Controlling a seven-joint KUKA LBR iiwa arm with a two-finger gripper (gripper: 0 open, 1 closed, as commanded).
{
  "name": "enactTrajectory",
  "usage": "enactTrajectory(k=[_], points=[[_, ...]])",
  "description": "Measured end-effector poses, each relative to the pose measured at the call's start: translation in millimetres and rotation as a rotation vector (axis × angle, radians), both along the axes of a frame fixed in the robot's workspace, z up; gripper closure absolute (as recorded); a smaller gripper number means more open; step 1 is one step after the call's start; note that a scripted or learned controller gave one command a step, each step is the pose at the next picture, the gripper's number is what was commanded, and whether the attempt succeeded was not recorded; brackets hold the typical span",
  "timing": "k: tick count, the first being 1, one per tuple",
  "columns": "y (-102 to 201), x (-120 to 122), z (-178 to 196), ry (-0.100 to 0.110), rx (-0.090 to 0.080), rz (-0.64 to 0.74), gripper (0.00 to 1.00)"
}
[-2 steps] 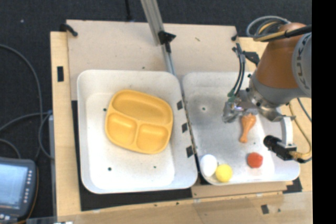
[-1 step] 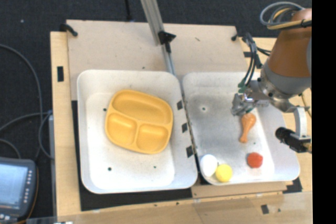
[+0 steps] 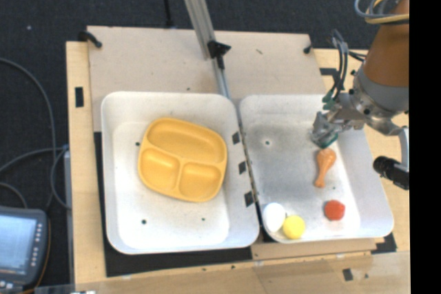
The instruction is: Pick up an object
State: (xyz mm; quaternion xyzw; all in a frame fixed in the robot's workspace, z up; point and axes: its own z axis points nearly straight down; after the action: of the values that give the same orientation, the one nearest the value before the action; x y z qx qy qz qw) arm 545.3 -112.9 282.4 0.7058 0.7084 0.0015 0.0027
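In the right bin [image 3: 275,113] lie an orange drumstick-shaped toy [image 3: 324,166], a small red object [image 3: 334,210], a yellow ball [image 3: 294,226] and a white egg-like object [image 3: 274,216]. My gripper [image 3: 325,136] hangs over the right bin, directly above the upper end of the drumstick toy. I see nothing held between its fingers. The left bin [image 3: 120,120] holds a yellow divided plate [image 3: 182,159].
A metal post [image 3: 196,7] slants up from the back edge between the bins. Black clips [image 3: 242,169] line the seam where the bins meet. A screen [image 3: 21,237] sits off the bench at the lower left.
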Motion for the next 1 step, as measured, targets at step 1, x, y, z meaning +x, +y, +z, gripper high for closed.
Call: enactTrajectory(k=[1], points=[[46.7, 2.4, -11.7, 0.004, 0.001, 0.002, 1.00]])
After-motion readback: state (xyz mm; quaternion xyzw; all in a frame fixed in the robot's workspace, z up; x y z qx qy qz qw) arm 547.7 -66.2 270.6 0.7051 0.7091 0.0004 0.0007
